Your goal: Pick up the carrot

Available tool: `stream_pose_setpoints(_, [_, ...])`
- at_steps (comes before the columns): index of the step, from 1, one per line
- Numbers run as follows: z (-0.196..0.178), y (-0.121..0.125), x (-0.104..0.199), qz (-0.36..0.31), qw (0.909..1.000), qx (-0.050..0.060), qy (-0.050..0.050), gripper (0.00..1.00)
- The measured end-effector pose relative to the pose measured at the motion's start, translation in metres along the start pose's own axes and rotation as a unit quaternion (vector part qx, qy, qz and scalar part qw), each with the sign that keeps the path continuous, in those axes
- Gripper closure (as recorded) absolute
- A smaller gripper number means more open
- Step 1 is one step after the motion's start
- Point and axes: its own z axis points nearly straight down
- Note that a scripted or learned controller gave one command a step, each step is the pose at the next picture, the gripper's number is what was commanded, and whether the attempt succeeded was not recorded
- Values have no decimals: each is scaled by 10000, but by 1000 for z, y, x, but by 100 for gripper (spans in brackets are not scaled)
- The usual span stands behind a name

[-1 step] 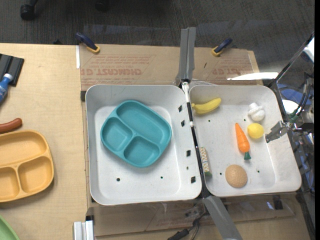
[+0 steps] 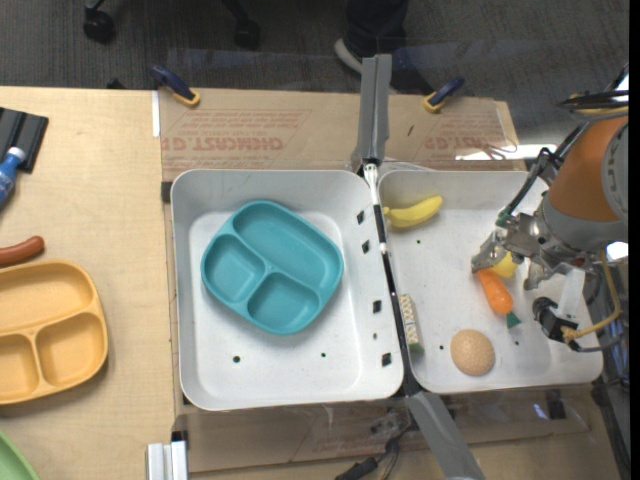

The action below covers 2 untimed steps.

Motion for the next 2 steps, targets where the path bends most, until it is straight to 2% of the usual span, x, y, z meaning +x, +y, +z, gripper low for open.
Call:
stream_pose_setpoints(1, [-8,-1,0,-12,10000,15,-7,100])
stream_pose_setpoints(2, [-152,17,42,189,9998,-3,-10,100])
